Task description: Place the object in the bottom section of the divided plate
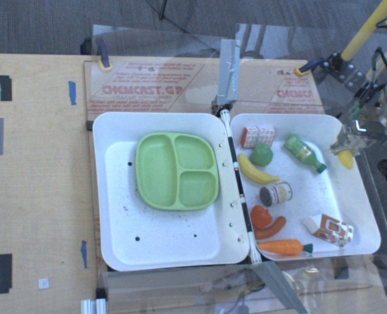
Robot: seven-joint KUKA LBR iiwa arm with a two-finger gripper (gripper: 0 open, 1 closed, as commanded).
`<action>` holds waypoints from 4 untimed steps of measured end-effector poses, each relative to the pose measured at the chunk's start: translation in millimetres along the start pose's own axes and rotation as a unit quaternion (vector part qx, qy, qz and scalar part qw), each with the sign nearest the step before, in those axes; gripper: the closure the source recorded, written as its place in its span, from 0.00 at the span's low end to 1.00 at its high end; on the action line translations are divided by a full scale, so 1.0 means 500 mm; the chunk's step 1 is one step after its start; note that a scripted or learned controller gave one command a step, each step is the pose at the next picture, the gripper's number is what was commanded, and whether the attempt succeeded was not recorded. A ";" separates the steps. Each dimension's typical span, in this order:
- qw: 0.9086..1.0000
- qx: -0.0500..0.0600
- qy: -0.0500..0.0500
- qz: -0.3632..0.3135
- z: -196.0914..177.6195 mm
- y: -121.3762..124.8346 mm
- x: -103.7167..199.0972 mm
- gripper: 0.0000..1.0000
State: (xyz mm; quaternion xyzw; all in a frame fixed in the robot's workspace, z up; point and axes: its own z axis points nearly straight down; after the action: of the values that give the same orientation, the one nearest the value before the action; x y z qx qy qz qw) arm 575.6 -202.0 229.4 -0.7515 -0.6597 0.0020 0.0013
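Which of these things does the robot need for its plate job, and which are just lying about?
Needed: gripper, yellow object at its tip, green divided plate.

Lying about: banana, green bottle, can, carrot, small cartons.

A divided plate (177, 171) lies in the left bin (115, 195). In the right bin (360, 205), a banana (255, 169) sits near the dividing wall, a bottle (304, 153) farther right and a carrot (284, 246) along the near edge.

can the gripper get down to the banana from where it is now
Probably yes. The gripper sits at the right bin's far edge, and the banana lies uncovered, though a green ball touches it.
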 end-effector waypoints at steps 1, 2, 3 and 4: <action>0.998 0.001 0.001 -0.061 0.056 -0.163 0.057 1.00; 0.986 0.001 0.002 -0.164 0.054 -0.214 0.139 1.00; 0.998 -0.001 0.000 -0.066 -0.040 -0.125 0.282 1.00; 0.999 0.002 0.000 -0.048 -0.090 -0.234 0.423 1.00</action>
State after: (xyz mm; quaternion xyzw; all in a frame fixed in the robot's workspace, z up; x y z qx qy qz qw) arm 487.2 23.0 274.8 -0.7190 -0.6950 0.0031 0.0030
